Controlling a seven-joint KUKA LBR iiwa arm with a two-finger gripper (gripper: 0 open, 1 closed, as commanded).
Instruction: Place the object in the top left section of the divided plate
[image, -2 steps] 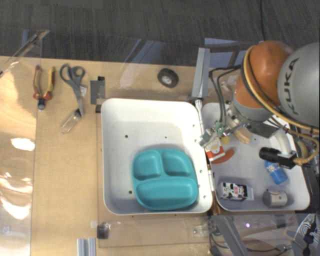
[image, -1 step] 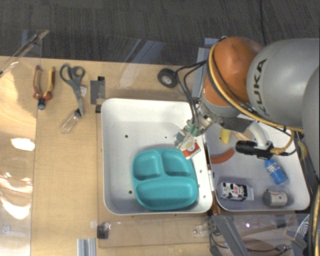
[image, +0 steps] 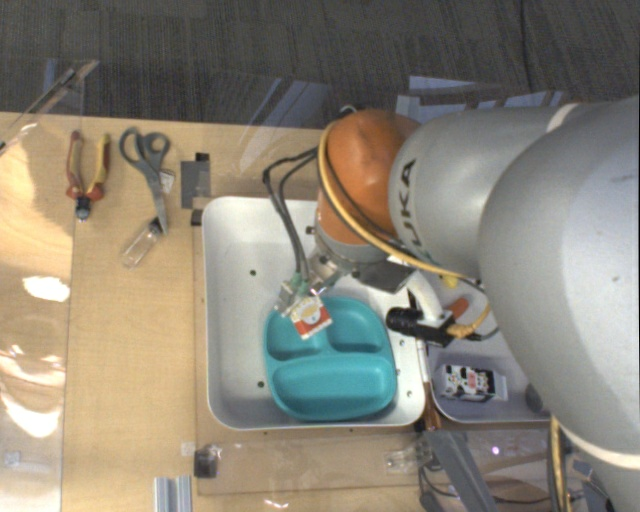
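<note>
- Looming closest to the lens is the grey arm (image: 540, 250), its big rounded housing covering most of the right side, with the orange band (image: 365, 170) just above the wrist.
- Below that wrist, the pincer (image: 303, 298) reaches down over the upper left corner of the teal divided plate (image: 330, 385), which lies in the left white bin (image: 235, 300).
- Right at the pincer's tip sits a small object (image: 311, 318), white with a red-orange patch, like a little packet or tag. It looks flat and light, and rests at or just above the plate's top left section.
- Whether the pincer is apart, together or clamped on that object I cannot tell; the tip and the object blur into one another from this angle.
- My reading: the job is at the placing step, with the object already over the right compartment, or perhaps set down in it.
- If it is held, the next move calls for letting go gently and lifting straight up, so the light piece does not cling and get dragged over the divider.
- The right bin (image: 470, 405) holds a small white item with dark marks (image: 468, 381), well apart from the plate.
- Out on the bench (image: 120, 330), scissors (image: 150, 175) and red-handled pliers (image: 85, 172) lie far to the left.
</note>
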